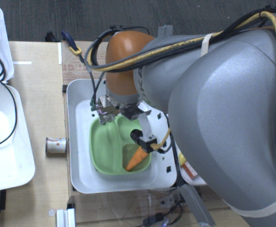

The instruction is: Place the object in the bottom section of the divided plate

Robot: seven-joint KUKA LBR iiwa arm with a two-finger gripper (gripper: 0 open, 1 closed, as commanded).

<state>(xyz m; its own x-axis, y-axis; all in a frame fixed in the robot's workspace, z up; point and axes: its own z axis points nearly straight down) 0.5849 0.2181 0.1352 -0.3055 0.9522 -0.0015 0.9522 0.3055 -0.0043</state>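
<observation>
A green divided plate (105, 148) lies in the right white bin (77, 126). An orange carrot-shaped object (135, 159) rests in the plate's lower right section, its tip pointing down and to the left. My gripper (110, 112) hangs over the plate's upper edge, under the orange wrist band (124, 60), and is apart from the carrot. The arm's grey bulk hides the right side of the bin and part of the plate.
The left white bin (8, 141) has a black cable (1, 70) trailing across it. A small metal can (56, 145) lies on the bench between the bins. A blue-handled clamp (70, 40) sits at the bench's back edge.
</observation>
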